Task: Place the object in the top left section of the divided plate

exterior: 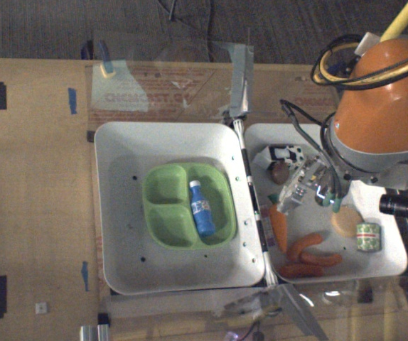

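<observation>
The green divided plate [163, 229] sits in the left white bin [119, 155], and a small blue bottle [202, 208] with a white cap lies in its large right-hand compartment, not in the top left section, which shows only bare green. So if the bottle is the object meant — the task sentence does not name it — the placing is not yet done: it would have to be lifted out, carried over the raised divider and set down in the upper left compartment. The bottle lies flat on its side, its long axis running nearly up and down the view with a slight lean, the white cap toward the far edge of the plate and the blue base toward the near edge. The gripper [310, 187] hangs over the right bin [396, 261], well apart from the plate, among the clutter there — a carrot [279, 227], some red sausage-like pieces [310, 251], a small green-and-white tin [367, 236], a tan disc [346, 221] and a black-and-white toy [283, 153] near the far wall. Its metal parts blur into one another, so I cannot tell how it is set or whether it has hold of anything.
</observation>
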Robot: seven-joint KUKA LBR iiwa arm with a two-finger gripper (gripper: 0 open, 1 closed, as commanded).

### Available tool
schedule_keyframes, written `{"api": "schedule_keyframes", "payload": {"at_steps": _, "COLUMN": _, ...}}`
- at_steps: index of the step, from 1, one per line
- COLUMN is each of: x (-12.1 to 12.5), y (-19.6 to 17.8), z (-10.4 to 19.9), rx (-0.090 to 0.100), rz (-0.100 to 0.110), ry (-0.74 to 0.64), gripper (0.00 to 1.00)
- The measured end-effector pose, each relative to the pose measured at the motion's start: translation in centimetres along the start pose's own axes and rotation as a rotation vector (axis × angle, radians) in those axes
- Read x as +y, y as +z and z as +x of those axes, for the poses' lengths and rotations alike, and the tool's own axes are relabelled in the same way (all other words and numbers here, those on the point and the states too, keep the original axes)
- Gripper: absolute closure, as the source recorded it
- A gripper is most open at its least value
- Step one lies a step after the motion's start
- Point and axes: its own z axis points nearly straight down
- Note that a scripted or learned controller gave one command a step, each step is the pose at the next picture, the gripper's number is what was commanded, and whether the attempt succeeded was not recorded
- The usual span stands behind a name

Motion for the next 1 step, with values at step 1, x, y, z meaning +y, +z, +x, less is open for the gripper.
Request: {"api": "schedule_keyframes", "payload": {"at_steps": 1, "x": 0.02, "y": -0.88, "z": -0.27, "rx": -0.002, "rz": -0.002, "ry": 0.004, "gripper": 1.00}}
